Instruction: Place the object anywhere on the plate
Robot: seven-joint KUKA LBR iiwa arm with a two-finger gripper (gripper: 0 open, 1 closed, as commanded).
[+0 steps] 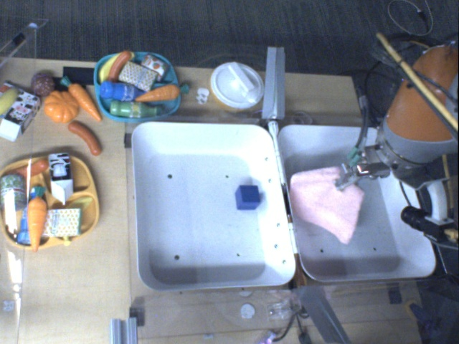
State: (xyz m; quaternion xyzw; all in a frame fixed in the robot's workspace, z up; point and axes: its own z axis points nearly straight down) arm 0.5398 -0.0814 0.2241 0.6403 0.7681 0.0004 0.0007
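Observation:
A small blue cube (248, 196) lies alone on the floor of the left bin (179, 256), right of its centre. In the right bin (401, 256) a pink, soft-looking flat piece (324, 203) lies against the left wall. My gripper (349, 176) hangs low at the pink piece's upper right corner, touching or just over its edge. The grey arm with its orange band (423, 99) comes in from the upper right. The cube is about a third of the view's width left of the gripper.
A blue basket (136, 86) and a yellow basket (49, 205) of toy food stand on the bench to the left, with a pumpkin (59, 106), a carrot and a sausage (86, 137) loose nearby. A white round lid (237, 84) sits behind the left bin. A metal post (272, 84) stands between the bins.

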